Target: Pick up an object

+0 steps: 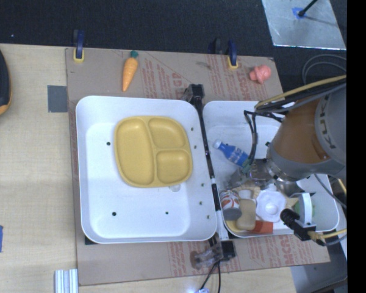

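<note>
Evidently the arm [305, 133] has reached into the right bin [232, 112], the one heaped with clutter, because that is where the pickable things lie. Its wrist hangs low over the pile, and the pincer [256, 177] sits somewhere beneath it among the objects; how far it is open, or whether it has hold of anything, I cannot tell, since the wrist and the heap hide it.

Taking the right bin as the landmark: toward its middle lies a small clear bottle with a blue cap and blue label [232, 153], tilted, just beside the arm's wrist. At its near end the pile thickens, with a white round lid or cup [269, 205], a tan piece [247, 212], a red bit [263, 227] and a green-edged thing [307, 207] crowded together, touching. Any of these could be the object to pick; the bottle looks the likeliest, being nearest the wrist.

Left of the right bin, sharing an edge, is the left bin [97, 163], holding a yellow divided plate [152, 150], probably the place for drops. Beyond the right bin's far edge, on the cardboard-covered surface [171, 72], rest a toy carrot [129, 71] and a pink lump [260, 73], out of the working area.

Red printing runs across the cardboard, but it is too faint to read; the bottle's label is likewise illegible.
</note>
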Robot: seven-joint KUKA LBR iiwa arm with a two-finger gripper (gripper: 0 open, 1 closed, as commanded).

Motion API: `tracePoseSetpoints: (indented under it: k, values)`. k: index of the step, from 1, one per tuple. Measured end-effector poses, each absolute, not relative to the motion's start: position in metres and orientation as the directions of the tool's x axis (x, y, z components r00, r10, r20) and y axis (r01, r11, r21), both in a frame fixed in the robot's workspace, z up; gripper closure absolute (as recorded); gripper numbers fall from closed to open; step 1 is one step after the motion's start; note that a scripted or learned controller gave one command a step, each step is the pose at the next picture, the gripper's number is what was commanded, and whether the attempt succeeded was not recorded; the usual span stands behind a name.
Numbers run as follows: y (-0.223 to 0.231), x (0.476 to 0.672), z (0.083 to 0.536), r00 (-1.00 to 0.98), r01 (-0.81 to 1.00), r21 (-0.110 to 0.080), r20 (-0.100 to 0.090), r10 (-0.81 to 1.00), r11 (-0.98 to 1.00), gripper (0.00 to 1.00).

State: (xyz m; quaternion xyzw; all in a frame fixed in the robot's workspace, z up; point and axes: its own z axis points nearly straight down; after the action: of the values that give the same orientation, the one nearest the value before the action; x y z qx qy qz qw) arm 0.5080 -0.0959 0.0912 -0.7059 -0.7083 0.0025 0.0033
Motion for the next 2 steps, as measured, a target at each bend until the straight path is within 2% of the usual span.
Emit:
tracePoseSetpoints:
  k: [1,2]
  values:
    - [-0.101,0.563,0.092,-0.005,1.0,0.002,-0.001,1.0,0.005,0.0]
    - [-0.103,0.501,0.091,-0.002,1.0,-0.009,0.002,1.0,0.002,0.0]
